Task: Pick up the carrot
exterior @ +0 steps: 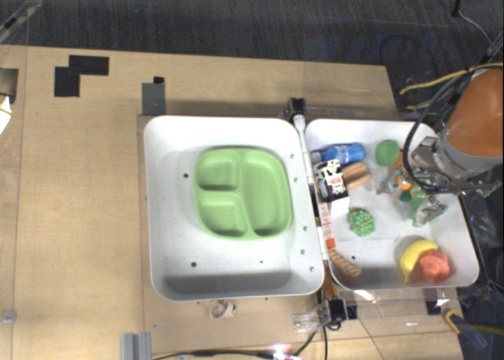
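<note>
The carrot (405, 187), a small orange piece with a green top, is in the right bin (457, 228) near its right middle. My gripper (409, 195) comes in from the right under the grey and orange wrist. It is shut on the carrot, which sits between the two metal fingers (430, 209). Most of the carrot is hidden by the gripper body.
The right bin also holds a blue can (342, 152), a green ball (387, 152), a brown cylinder (356, 176), a broccoli (361, 221), a banana (414, 254) and a red fruit (434, 266). A green divided plate (240, 191) lies in the left bin (165, 217).
</note>
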Robot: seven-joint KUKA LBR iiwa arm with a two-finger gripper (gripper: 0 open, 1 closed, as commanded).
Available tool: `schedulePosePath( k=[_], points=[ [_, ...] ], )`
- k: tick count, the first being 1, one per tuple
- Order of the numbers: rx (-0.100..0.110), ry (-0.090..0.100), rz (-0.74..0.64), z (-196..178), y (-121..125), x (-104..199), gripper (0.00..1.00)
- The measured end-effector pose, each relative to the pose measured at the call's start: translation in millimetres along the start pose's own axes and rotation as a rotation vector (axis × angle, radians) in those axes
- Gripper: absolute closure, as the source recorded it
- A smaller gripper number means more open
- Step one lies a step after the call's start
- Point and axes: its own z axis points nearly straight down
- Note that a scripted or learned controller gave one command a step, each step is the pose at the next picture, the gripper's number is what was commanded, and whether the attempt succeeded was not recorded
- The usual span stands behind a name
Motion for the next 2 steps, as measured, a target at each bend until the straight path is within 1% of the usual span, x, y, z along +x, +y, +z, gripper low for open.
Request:
schedulePosePath(
  k=[1, 2],
  points=[
    [0.003, -0.004, 0.181, 14, -48, -51, 0.0],
    [0.007, 0.0, 0.018, 13, -20, -25, 0.0]
  ],
)
